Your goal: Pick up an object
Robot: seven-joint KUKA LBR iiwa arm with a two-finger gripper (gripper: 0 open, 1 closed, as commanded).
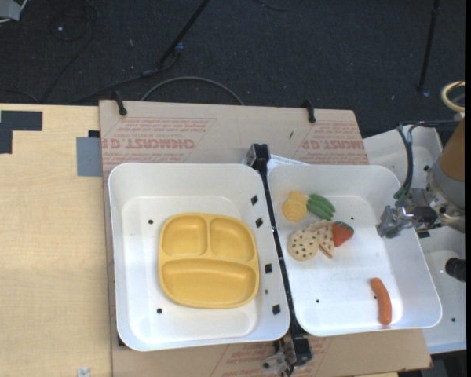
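Five toy foods lie in the right bin (408, 289); the sausage (381, 300) sits apart, near the front corner. Judged light, rigid, smooth plastic; best gripped across its middle. Hand (392, 222) hovers at the bin's right wall; finger spread indeterminate.

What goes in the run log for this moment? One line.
hand: over right white bin, holding nothing | cluster of toy foods: mid-bin | orange toy sausage: alone, near corner

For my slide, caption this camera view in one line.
Gripper at the right bin's edge, beside toy foods and a lone sausage; yellow divided plate in the left bin.
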